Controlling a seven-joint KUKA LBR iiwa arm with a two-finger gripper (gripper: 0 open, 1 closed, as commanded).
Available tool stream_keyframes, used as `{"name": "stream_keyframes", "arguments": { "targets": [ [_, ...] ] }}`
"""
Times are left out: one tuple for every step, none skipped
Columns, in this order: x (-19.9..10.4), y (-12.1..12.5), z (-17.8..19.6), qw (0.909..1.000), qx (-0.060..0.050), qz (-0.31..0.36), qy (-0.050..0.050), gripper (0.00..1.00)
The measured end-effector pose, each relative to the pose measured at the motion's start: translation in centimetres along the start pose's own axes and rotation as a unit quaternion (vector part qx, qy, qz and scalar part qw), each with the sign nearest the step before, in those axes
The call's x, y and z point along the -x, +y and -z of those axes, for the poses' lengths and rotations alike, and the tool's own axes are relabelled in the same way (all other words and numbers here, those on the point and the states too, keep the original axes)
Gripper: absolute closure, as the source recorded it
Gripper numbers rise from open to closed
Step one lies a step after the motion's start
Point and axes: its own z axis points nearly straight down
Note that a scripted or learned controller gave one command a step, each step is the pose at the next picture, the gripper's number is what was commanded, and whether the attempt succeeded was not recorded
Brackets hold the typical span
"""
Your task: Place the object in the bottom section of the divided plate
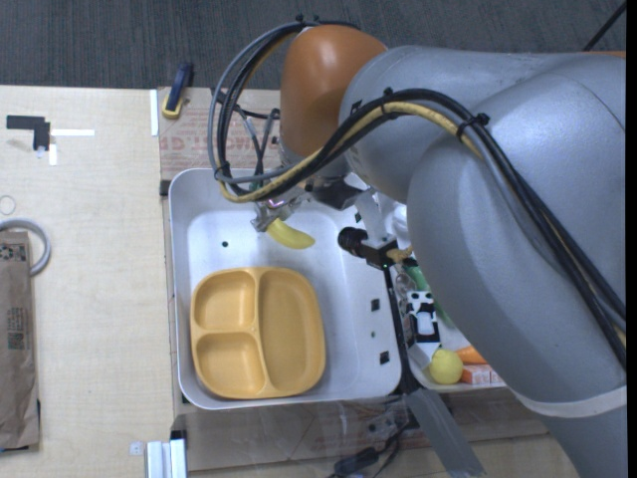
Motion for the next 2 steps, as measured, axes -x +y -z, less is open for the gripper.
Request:
{"name": "stream_keyframes", "arguments": {
  "targets": [
    [-2.7,3.6,-0.1,0.9961,-0.002,-0.088,0.0,1.0],
    [-2.2,3.4,5.7,0.9464,-0.001,-0.323,0.0,1.0]
  ]
}}
